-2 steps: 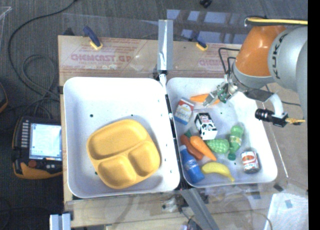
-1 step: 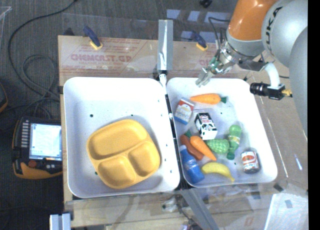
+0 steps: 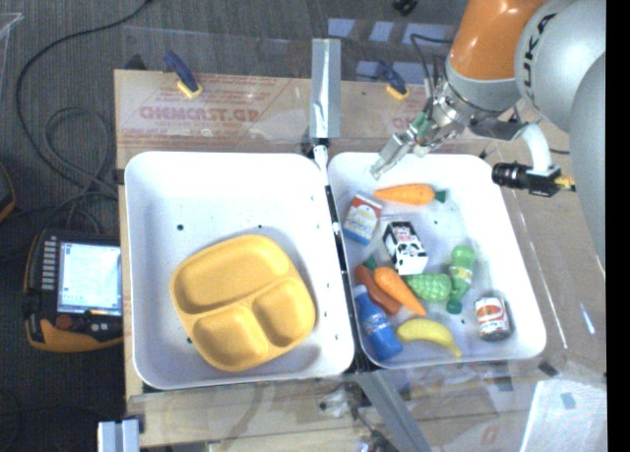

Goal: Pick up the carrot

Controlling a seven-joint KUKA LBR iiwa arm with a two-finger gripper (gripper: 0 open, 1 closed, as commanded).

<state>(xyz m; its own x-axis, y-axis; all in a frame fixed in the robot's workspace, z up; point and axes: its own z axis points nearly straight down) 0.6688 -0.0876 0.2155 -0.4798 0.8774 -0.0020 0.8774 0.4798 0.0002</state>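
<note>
An orange carrot (image 3: 404,194) with a green top lies on its side near the far edge of the right bin (image 3: 522,273). A second carrot (image 3: 399,289) lies slanted in the middle of the same bin, among other toys. My gripper (image 3: 384,163) hangs over the far left corner of the right bin, just above and to the left of the far carrot's pointed end. It is slanted down to the left, with nothing visibly held.
The right bin also holds a red and blue carton (image 3: 362,219), a cow-patterned box (image 3: 404,248), a green bottle (image 3: 461,265), a green vegetable (image 3: 430,288), a banana (image 3: 428,332), a blue bottle (image 3: 377,327) and a can (image 3: 492,317). A yellow divided plate (image 3: 244,299) lies in the left bin (image 3: 157,204).
</note>
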